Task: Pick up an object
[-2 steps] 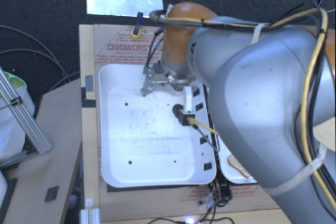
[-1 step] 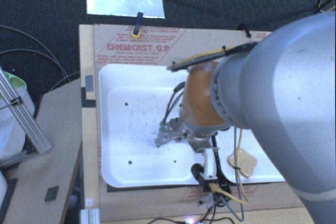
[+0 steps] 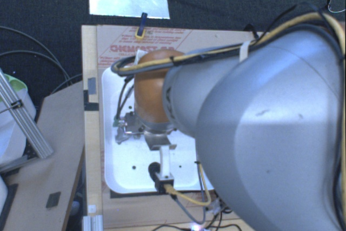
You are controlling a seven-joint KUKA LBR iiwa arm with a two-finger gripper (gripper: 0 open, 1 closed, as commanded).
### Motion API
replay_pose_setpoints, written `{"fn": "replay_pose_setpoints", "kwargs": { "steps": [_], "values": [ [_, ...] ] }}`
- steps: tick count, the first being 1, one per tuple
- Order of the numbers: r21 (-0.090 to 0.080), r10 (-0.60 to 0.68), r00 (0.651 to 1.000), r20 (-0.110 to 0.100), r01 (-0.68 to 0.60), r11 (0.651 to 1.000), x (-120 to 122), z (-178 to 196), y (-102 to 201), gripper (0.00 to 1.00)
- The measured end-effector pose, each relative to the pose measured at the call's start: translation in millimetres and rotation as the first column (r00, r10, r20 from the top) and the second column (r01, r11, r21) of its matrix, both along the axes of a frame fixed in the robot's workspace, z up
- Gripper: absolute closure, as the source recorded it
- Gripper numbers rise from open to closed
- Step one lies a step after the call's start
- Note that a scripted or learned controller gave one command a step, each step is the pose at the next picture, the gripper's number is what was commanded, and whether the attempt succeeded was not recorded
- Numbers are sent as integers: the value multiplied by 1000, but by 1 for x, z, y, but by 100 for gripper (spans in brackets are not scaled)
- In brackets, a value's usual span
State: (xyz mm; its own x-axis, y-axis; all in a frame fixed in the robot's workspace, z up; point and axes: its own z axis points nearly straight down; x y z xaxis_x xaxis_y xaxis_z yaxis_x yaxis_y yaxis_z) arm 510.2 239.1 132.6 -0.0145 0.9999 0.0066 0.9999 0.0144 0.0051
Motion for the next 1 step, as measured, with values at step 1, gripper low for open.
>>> {"fn": "replay_pose_setpoints", "kwargs": {
  "steps": [1],
  "values": [
    [-7, -17, 1000, 5, 17, 1000, 111, -4, -44, 0]
  ]
}}
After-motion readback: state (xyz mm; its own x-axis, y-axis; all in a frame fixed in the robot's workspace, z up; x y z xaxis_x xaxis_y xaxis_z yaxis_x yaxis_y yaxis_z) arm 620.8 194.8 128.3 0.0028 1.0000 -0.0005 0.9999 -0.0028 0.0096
